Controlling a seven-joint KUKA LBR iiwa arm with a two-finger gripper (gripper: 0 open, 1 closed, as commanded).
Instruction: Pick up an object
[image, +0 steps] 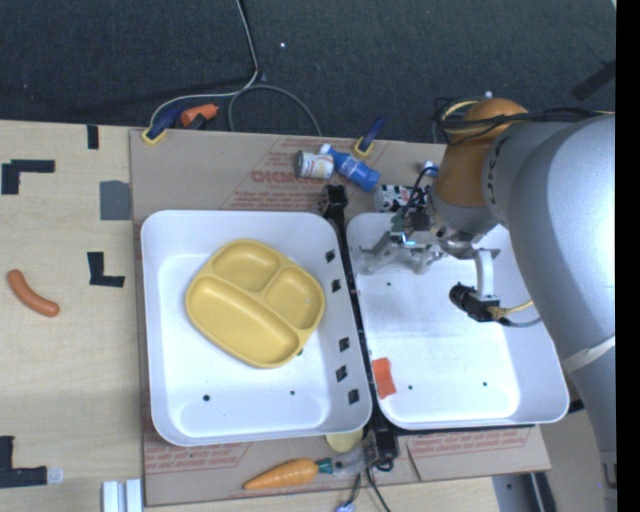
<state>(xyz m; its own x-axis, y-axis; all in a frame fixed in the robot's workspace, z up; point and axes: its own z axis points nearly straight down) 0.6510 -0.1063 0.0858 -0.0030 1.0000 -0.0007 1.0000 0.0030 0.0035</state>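
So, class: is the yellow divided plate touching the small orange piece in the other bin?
Apart. The camera view shows the yellow divided plate lying in the left bin and the orange piece in the right bin, with the bin walls between them.

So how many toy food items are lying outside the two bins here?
2. A sausage lies on the bench far left of the left bin; a carrot lies below that bin's lower edge. Others could be hidden under the arm.
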